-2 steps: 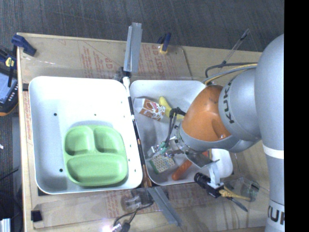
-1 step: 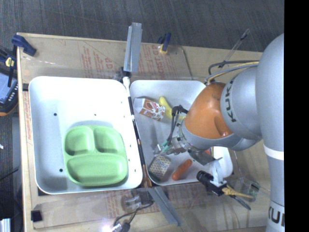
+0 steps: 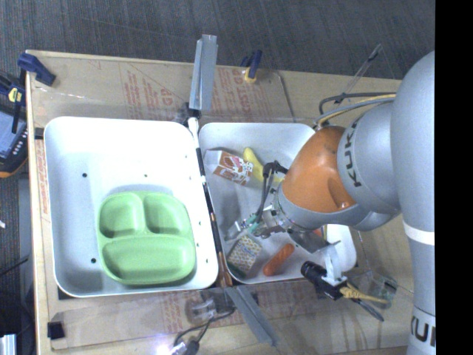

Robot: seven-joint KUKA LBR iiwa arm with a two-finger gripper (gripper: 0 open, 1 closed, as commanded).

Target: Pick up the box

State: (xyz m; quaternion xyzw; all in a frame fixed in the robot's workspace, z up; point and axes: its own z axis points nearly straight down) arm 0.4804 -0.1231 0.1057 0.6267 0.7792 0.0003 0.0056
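Two shallow white plastic bins sit side by side on the cardboard-covered bench. The left bin (image 3: 66, 198) holds one thing: a light green plastic tray with three compartments (image 3: 146, 238), lying flat toward its near right corner. The right bin (image 3: 222, 133) holds four loose things. One small carton-like box printed in red, white and brown (image 3: 233, 168) lies near the bin's far left part, with one small yellow, banana-like piece (image 3: 253, 157) just beside it on the right. One flat, speckled tan square packet (image 3: 244, 254) lies near the front left corner, and one orange carrot-shaped toy (image 3: 278, 259) lies just right of it, slanted.

The grey arm with the orange band (image 3: 318, 180) reaches over the right bin from the right. Its two-finger gripper (image 3: 255, 225) hangs low just above the tan packet, well apart from the box. Whether its fingers are spread or closed cannot be told, as they are small and cluttered.
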